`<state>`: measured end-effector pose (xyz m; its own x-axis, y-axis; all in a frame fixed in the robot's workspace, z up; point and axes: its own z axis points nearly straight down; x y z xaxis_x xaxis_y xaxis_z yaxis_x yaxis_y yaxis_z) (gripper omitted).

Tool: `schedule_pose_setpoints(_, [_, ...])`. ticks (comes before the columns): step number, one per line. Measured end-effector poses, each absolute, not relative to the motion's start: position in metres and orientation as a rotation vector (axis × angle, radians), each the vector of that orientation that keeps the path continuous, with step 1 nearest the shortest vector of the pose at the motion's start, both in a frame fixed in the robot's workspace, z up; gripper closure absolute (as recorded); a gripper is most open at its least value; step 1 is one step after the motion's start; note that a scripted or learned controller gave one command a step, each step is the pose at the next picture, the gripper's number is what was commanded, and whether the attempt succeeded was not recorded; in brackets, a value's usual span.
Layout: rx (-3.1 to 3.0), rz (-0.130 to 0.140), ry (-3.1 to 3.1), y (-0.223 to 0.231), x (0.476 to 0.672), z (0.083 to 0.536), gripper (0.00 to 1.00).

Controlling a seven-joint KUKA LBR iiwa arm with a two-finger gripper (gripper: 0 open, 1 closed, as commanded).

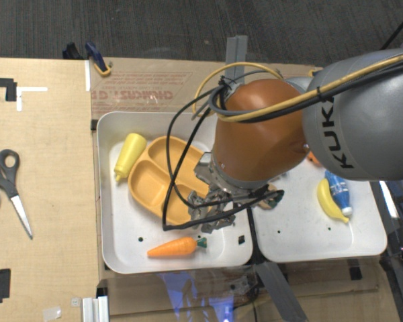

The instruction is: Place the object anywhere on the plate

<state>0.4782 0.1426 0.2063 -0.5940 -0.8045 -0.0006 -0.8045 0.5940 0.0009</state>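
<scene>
Orange plate (154, 176) in left bin (114, 247); yellow bottle (129, 154) touching its left edge, carrot (174, 248) below. Gripper (211, 213) over plate's right rim, finger state unreadable.

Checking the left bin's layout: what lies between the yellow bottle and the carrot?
In the camera view, the orange divided plate lies between the yellow bottle and the carrot.

Hidden under the arm's orange band (258, 129): the plate's (158, 180) right part and the bins' shared edge. Jaws buried in cables, state unreadable. Scissors (7, 186) cut off at the desk's left edge.
</scene>
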Motion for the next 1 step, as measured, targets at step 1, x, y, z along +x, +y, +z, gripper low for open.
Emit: schedule_pose_setpoints(1, [-1.691,0.003,2.642,0.2177,0.5271,0.2748,1.00])
